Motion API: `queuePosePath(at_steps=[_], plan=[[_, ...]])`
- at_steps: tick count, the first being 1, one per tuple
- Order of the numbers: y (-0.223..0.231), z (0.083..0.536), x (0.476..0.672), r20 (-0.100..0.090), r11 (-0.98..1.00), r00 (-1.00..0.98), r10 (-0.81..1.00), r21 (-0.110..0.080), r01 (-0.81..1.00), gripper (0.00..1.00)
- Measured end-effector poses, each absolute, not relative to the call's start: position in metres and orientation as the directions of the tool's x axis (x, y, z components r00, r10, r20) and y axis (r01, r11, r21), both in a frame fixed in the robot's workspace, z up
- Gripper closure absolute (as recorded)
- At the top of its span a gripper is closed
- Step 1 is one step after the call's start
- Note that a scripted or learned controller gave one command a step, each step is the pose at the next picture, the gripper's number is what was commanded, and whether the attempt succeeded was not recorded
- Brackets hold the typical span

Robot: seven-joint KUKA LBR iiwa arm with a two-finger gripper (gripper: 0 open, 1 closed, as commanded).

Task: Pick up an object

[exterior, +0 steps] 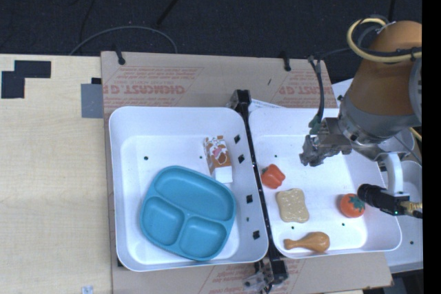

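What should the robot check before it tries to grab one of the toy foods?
1. Toys within view in the right bin: red pepper, cracker, drumstick, tomato. Ok.
2. Hand above the right bin: ok.
3. Hand holding nothing already: cannot tell.
4. Toys apart from each other, so one can be grabbed alone: ok.
5. Hand lined up over a toy: not ok, it hangs beside the red pepper, over bare bin floor.
6. Blue plate and snack packet sit in the left bin, out of the way: ok.
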State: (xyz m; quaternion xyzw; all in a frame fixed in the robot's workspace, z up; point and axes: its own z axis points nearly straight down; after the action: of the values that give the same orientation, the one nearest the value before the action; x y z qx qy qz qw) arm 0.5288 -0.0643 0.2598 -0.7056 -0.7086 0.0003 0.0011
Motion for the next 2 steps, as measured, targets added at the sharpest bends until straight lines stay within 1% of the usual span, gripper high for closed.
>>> queuePosePath(at_steps=[1,2], plan=[[-0.013,0.241,0.535,0.001,0.003,-0.003,1.000,-0.006,1.000,1.00],[0.046,0.233,0.544,0.001,0.005,-0.005,1.000,-0.004,1.000,1.00]])
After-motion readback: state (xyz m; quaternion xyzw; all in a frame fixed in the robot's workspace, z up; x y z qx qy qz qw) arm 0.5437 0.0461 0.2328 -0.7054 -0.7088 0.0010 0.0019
